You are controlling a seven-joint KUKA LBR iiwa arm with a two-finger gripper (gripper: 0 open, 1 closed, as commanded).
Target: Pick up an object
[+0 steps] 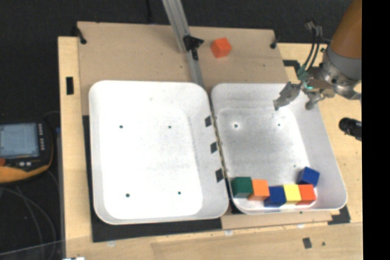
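Clearly the work is at the approach step: the hand (pixel 297 97) hangs over the far right part of the right bin (pixel 256 131), its two fingers spread wide w/ nothing between them. No block is under it; the blocks are well apart from it, at the near edge of that bin.

Next move, I judge, calls for travel toward the near edge, then a descent on one block. The blue block (pixel 309 176) stands a bit apart from the others, so it looks the easiest to take.

Right bin: green block (pixel 242 186), orange block (pixel 260 188), blue, yellow, orange-red in a tight row, touching each other.

Left bin (pixel 152 149): I see no blocks in it.

One orange cube (pixel 220 47) lies on the worktop (pixel 244 58) behind the bins.
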